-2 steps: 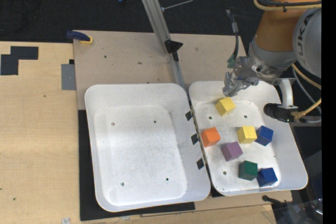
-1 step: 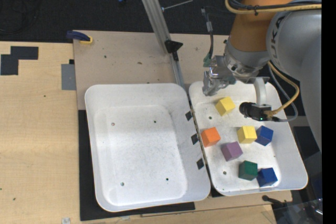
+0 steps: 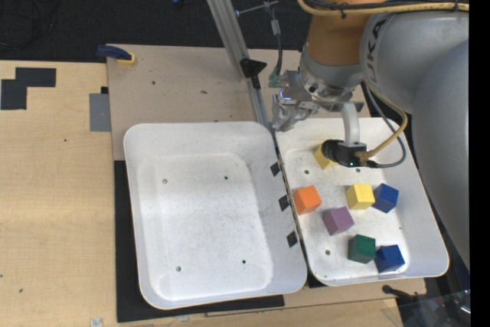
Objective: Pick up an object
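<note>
The right white bin (image 3: pixel 429 256) holds several small cubes: an orange one (image 3: pixel 307 199), a yellow one (image 3: pixel 360 196), a blue one (image 3: pixel 385 197), a purple one (image 3: pixel 337 220), a green one (image 3: pixel 362 248) and a second blue one (image 3: pixel 390 257). Another yellow block (image 3: pixel 322 157) lies farther back, partly hidden by a black part on the arm (image 3: pixel 344 152). My gripper (image 3: pixel 289 116) hangs over the bin's far left corner, apart from all the cubes and well behind the orange one.
The left white bin (image 3: pixel 145 165) sits beside the right one, with black clips (image 3: pixel 283 201) along the shared edge. A slanted aluminium bar (image 3: pixel 230 27) rises just behind the gripper. The bulky grey arm (image 3: pixel 429 73) covers the right side.
</note>
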Available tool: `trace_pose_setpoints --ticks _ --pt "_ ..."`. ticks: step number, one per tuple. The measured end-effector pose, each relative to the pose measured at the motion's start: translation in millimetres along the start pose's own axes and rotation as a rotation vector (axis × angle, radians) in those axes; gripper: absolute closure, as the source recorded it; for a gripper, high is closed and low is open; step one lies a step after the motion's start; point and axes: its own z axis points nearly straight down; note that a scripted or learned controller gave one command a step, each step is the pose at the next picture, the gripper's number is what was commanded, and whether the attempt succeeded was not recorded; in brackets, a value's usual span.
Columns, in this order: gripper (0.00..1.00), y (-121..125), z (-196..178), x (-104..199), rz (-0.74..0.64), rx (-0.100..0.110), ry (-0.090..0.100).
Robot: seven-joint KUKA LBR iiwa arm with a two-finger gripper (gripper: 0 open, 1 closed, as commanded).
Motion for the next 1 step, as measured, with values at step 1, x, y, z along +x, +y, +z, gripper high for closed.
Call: trace_pose_setpoints --ticks 1 --pt "1.00 -2.0 5.0 45.1 0.001 0.003 0.000"
